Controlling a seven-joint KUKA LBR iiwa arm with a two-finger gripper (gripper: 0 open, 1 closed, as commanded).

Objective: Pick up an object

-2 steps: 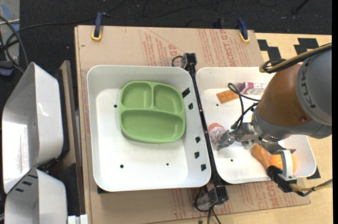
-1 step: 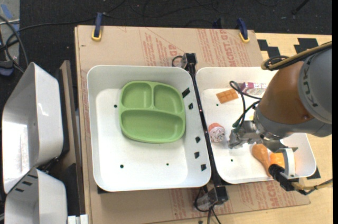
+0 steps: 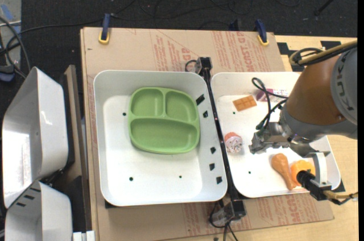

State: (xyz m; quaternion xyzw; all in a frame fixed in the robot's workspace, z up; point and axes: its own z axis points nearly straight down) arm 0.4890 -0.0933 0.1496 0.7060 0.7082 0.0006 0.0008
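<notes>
Arm: it reaches in from three o'clock, grey with its orange band, hanging low over the right bin (image 3: 227, 82).
Gripper: the gripper (image 3: 259, 143) sits around the middle of that bin, dark and compact against the white floor; whether it is spread or pressed together, I cannot tell from this angle.
Nearest thing: a small pinkish cup (image 3: 232, 142) lies just at nine o'clock of the gripper, near but, as far as I can see, not between anything.
Also close: an orange drumstick toy (image 3: 282, 168) rests at about five o'clock of the gripper, touching or nearly touching a brighter orange piece (image 3: 301, 167) beside it.
Further off: an orange cracker (image 3: 245, 103) lies at eleven o'clock, well apart, with a black cable looping past it.
Left bin: the left bin (image 3: 114, 177) carries a green plate (image 3: 165, 120) with three compartments, well away from the arm.
Table: the table (image 3: 170, 41) is brown board clamped at the twelve o'clock edge.
Progress: nothing looks lifted; every object lies on a bin floor, so I judge the pick not yet made.
Left to do: settle on a target, probably the cup or the drumstick toy given how near they are, close on it and raise it clear.
Risk: the cup looks round and may roll away from a nudge.
</notes>
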